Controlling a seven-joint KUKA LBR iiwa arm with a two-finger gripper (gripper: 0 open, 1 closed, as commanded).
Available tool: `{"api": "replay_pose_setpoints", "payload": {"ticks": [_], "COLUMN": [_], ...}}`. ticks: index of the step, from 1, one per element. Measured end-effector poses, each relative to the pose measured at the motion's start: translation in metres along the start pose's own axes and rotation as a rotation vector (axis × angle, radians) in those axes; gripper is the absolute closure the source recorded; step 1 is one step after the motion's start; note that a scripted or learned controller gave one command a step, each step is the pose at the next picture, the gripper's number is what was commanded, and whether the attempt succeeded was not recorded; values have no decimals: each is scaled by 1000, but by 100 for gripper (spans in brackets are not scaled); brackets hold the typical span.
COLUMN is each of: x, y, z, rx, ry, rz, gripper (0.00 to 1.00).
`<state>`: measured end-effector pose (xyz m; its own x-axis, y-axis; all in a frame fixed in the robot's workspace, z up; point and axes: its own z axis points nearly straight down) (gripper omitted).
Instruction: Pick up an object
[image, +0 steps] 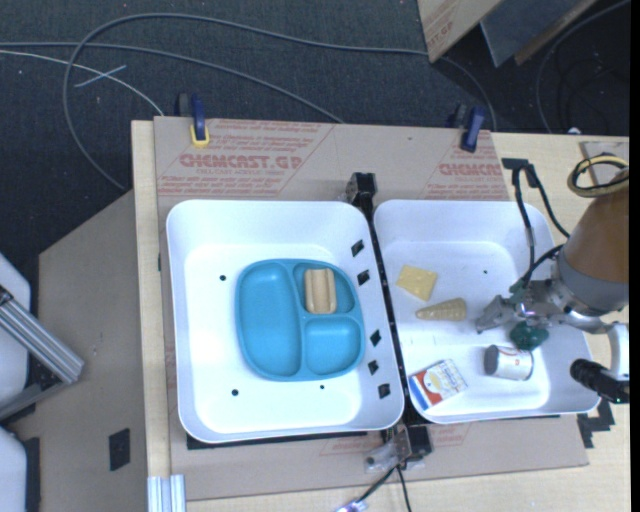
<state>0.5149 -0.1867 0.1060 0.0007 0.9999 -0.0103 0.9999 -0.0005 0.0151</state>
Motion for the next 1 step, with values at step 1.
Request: {"api": "replay_pose_setpoints", "payload": {"ticks": [1], "x": [-3], "y": [4], "z": [17], "rx": [3], "ry": [3], "rz": [0], "gripper": [0]}}
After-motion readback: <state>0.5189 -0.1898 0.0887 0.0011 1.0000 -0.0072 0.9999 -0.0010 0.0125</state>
